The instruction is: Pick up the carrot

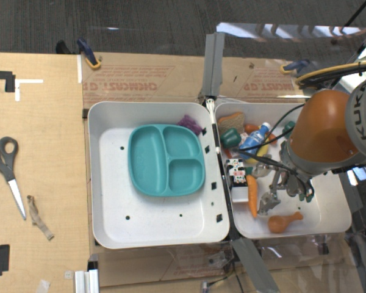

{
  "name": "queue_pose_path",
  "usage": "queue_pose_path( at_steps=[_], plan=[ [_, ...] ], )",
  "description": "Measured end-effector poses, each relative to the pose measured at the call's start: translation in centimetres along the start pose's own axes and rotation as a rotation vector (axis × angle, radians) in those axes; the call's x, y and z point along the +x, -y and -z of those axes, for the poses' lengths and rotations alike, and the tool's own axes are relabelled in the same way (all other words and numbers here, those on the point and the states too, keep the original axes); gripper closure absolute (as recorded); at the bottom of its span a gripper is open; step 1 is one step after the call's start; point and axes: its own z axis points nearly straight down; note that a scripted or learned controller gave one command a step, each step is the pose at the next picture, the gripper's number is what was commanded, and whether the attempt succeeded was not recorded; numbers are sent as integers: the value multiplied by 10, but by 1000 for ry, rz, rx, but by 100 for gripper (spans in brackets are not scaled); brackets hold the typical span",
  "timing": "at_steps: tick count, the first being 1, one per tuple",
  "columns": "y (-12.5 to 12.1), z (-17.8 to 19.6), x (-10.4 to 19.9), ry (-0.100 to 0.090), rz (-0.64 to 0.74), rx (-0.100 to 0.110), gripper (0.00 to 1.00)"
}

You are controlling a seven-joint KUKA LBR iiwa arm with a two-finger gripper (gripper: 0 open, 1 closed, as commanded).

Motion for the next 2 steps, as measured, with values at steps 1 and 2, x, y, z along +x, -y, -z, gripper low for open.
queue_pose_path(
  at_steps=[1,2],
  plan=[
    [0,10,-2,5,2,1,100],
    [-59,99,1,-3,-193,-7,100]
  ],
)
